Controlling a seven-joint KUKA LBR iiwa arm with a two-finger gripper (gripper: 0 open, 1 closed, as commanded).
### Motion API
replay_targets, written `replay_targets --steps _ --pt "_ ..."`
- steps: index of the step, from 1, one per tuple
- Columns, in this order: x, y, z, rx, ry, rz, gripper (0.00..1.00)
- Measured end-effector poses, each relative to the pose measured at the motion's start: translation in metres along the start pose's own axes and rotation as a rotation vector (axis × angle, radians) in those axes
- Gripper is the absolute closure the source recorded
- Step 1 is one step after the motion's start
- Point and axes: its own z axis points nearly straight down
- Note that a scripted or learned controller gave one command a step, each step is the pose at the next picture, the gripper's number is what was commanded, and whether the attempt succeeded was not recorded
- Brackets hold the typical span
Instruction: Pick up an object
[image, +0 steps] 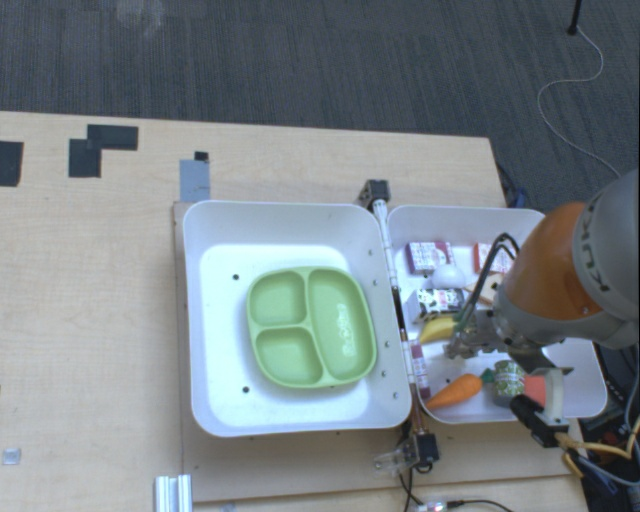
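The right bin (590, 400) holds several small objects: an orange carrot (452, 391) near the front, a yellow piece (438, 329), a green and white lump (507, 380), a red block (536, 388) and small pink and white packets (429, 254) at the back. The arm's orange band and grey wrist (550, 275) hang over this bin. My gripper (466, 338) reaches down at the wrist's left edge, just above the yellow piece and behind the carrot. Nothing shows between its fingers.
The left bin (215, 330) holds a light green three-compartment plate (310, 327). A ridge between the two bins (392, 300) runs front to back. Cables lie at the bench's front right. Black tape marks sit on the far left of the bench.
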Motion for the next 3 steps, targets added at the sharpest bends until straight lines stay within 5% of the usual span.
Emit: replay_targets --steps 1,2,3 --pt "0.000 0.000 0.000 0.000 0.000 0.001 0.00" --pt "-0.001 -0.002 0.011 0.005 -0.001 0.004 0.00" --pt "0.000 0.000 0.000 0.000 0.000 -0.001 1.00"
